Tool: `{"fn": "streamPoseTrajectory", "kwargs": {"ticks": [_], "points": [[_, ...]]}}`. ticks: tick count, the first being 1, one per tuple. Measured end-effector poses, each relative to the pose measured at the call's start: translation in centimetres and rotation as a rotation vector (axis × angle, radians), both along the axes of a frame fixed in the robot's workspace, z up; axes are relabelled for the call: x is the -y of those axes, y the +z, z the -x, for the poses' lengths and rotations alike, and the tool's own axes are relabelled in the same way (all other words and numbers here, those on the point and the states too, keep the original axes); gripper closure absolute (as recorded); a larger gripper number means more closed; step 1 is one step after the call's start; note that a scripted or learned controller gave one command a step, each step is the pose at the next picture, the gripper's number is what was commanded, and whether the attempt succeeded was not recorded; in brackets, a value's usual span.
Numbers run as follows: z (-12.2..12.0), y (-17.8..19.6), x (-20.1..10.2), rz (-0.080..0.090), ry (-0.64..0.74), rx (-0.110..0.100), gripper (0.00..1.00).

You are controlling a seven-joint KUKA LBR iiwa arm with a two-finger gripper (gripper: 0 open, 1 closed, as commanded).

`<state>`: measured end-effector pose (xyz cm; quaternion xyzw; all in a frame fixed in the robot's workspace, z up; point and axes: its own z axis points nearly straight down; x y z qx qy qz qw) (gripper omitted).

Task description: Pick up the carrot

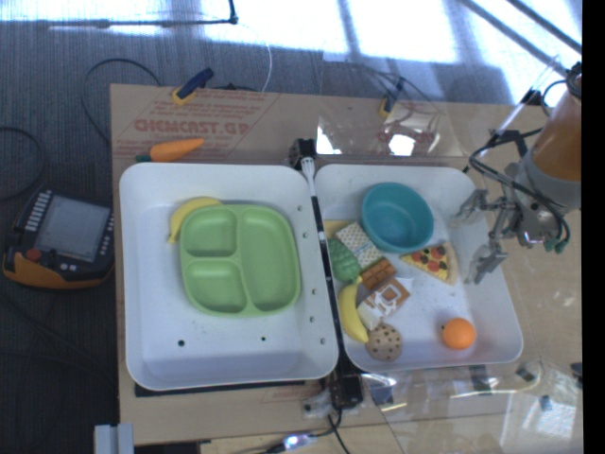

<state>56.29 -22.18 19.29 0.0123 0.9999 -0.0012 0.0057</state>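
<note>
- Two shallow white bins sit side by side on a bench, seen from above at a slant.
- Far left of the frame: a handheld control pendant (61,239) lies on the dark floor, well apart from the bins.
- Upper left: the carrot (176,148), small and orange, lies on the brown board just above the top rim of the left bin (142,348), outside both bins.
- Left bin: a green divided plate (238,258) sits near its middle, with a yellow banana (186,211) tucked against the plate's upper left edge.
- Right bin (501,334): a teal bowl (397,214) at upper centre, a pizza slice (430,261) just below it, a second banana (352,312) and a cookie (384,342) at lower left, and an orange (458,334) at lower right.
- Right edge: the gripper (492,230) hangs over the right bin's right side, its two fingers spread apart and holding nothing.
- Risk, as a judgement: the carrot is far across the frame from the gripper, past both bins. A long reach might clip the bin rims, and a program searching inside the bins could close on the round orange instead, being alike in colour.
</note>
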Motion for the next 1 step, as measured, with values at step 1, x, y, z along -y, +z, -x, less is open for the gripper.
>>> {"fn": "streamPoseTrajectory", "kwargs": {"ticks": [1], "points": [[1.33,0.78,0.05,-0.001,0.198,-0.006,0.0]]}}
